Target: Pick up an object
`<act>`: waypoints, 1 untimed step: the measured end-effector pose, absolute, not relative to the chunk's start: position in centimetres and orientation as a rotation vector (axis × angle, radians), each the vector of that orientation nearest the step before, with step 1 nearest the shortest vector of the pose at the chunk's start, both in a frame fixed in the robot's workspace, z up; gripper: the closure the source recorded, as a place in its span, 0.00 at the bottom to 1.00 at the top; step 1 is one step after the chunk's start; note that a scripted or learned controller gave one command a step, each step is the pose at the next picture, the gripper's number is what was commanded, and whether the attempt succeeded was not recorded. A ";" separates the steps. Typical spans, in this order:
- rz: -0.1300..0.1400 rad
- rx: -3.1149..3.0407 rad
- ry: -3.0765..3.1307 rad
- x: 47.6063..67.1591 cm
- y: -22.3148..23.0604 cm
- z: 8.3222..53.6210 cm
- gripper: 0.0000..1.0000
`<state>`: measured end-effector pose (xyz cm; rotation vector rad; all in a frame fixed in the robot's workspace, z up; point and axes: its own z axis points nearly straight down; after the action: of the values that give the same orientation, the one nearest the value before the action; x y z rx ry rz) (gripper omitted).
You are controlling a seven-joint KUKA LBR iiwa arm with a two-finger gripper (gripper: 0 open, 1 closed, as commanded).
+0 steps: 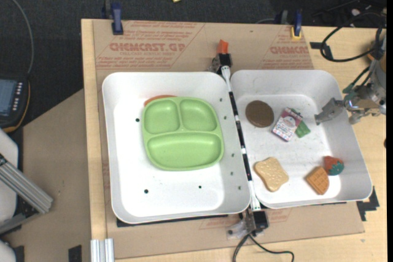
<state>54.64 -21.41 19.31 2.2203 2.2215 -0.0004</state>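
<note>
- Two-finger gripper point(332, 108) over the right edge of the right white bin point(319, 84); whether its fingers are apart or together cannot be told.
- Right bin: round brown disc point(260, 113), small pink-and-white packet point(286, 125) touching a green piece point(302, 129), toast-shaped slice point(271, 173), orange waffle square point(318, 180).
- Left white bin point(123, 150): green three-compartment plastic plate point(182, 132).

2 bins side by side: left bin point(116, 150) holds a divided plate point(182, 133); right bin point(350, 150) holds a disc point(260, 113), packet point(286, 124), toast point(271, 173) and cracker point(318, 180) toward lower right.
</note>
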 end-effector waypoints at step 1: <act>-0.001 2.215 2.236 55.9 -11.1 7.9 0.00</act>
<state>55.91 -11.08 7.87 2.2153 2.2358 -0.0005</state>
